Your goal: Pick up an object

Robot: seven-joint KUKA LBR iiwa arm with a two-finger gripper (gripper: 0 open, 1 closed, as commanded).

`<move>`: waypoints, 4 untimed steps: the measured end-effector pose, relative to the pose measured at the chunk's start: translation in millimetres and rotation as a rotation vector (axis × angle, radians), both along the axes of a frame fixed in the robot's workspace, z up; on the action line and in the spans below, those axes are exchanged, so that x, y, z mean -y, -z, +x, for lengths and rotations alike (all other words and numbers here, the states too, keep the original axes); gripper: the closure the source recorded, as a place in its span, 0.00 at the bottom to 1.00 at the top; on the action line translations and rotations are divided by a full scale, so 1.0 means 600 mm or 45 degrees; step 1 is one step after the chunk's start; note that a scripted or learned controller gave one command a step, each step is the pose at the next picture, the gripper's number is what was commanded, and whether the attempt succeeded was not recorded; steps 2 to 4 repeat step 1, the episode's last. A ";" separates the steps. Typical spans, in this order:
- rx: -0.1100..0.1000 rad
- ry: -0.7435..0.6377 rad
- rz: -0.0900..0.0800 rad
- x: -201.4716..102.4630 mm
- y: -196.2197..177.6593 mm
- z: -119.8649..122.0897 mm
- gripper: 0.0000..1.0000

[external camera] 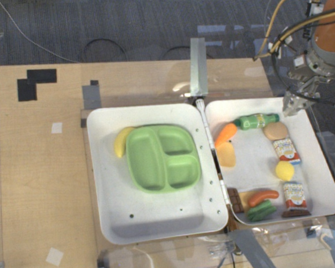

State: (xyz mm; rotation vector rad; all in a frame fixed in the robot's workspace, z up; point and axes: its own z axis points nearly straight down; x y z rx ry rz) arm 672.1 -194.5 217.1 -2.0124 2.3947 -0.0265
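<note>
With the gripper (296, 103) at the frame's right edge — open or closed I cannot tell — aim squarely over the nearby green bottle (258, 119) before descending.

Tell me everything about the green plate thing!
The green tray is a light green, plastic-looking plate with rounded corners and three sunken compartments, one long at the left and two smaller at the right. It lies flat, face up, in the left white bin. A yellow banana rests against its upper-left edge.
</note>
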 end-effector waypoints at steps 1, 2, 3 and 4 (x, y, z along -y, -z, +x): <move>-0.006 -0.034 0.003 0.019 -0.125 -0.001 1.00; -0.006 -0.034 0.003 0.019 -0.125 -0.001 1.00; -0.006 -0.034 0.003 0.019 -0.125 -0.001 1.00; -0.006 -0.034 0.003 0.019 -0.125 -0.001 1.00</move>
